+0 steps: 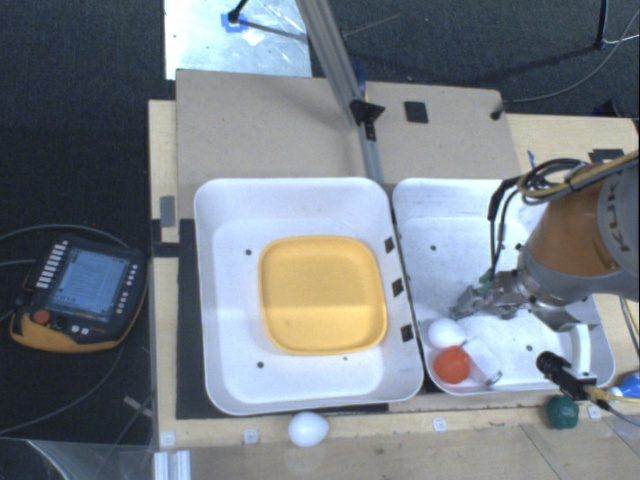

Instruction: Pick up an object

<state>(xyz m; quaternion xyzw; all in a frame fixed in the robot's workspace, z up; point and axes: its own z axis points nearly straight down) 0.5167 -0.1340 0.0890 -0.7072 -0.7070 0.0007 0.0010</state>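
Camera view, slanted down over both bins: showed a small white ball (444,332) and a red-orange ball (453,365) low in the right bin (440,218), touching or nearly so, the red one just below the white, close to the bin's near-left corner; looked smooth and round, both of them, the white one a touch paler than the bin floor; beside the red ball lay a pale whitish scrap (483,360), hard to make out; filled much of the left bin (225,228), a yellow square plate (323,293) lying flat; outside the bins, on the bench's front edge, sat a white egg-shaped thing (308,428), and off at the right front corner a dark green ball (562,413); lay on the floor at far left, a handheld control pad (78,296); reached in from the right, the grey arm with its orange band, gripper (474,299) low over the right bin; stood just above and right of the white ball, near but apart; could not tell how the gripper was set; saw nothing between them.
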